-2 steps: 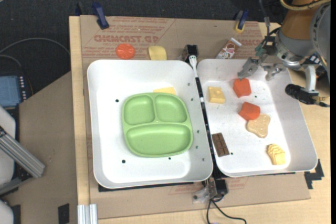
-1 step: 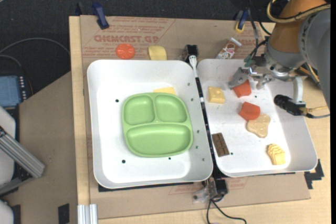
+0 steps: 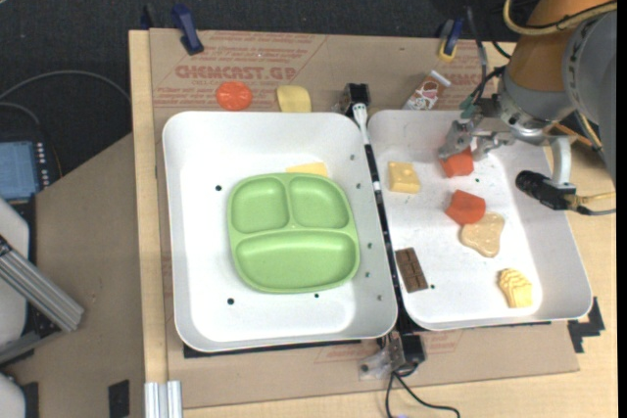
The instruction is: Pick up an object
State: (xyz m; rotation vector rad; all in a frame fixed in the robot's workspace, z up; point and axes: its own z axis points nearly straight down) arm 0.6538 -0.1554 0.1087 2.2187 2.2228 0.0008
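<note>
Red block (image 3: 458, 163) sits at our gripper (image 3: 466, 140), low in the right bin (image 3: 549, 294); finger state we cannot tell, so the lift is not yet done.

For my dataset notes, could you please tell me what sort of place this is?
Probably a robotics lab's grasping test bench: two white bins on a clamped cardboard sheet, toy food pieces such as a red block, and loose cables on dark carpet.
</note>
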